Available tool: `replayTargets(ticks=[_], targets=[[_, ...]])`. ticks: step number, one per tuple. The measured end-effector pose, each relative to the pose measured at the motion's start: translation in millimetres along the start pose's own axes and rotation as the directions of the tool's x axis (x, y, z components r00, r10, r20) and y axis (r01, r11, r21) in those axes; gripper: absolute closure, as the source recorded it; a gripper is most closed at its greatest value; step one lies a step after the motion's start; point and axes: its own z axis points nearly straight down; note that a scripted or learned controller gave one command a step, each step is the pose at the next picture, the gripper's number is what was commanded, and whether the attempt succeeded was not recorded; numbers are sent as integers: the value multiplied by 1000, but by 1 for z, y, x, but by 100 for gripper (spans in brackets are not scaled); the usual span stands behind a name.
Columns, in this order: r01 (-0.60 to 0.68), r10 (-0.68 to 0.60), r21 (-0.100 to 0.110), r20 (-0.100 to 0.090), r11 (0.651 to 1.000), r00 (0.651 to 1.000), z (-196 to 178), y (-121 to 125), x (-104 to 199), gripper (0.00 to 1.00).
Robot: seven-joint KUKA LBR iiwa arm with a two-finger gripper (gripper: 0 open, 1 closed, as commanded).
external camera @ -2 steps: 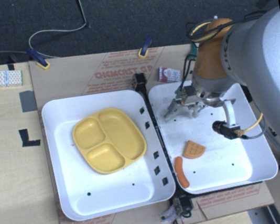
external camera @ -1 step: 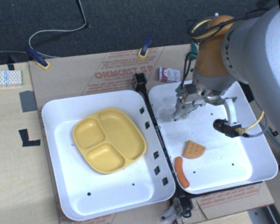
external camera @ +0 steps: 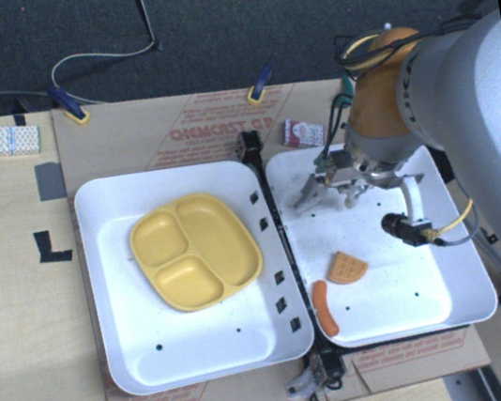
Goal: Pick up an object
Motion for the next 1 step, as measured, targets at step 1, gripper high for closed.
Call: replayTargets(ticks=[1], targets=[[1, -1, 1, -2, 1000, 1000, -9, 0, 1, 100]])
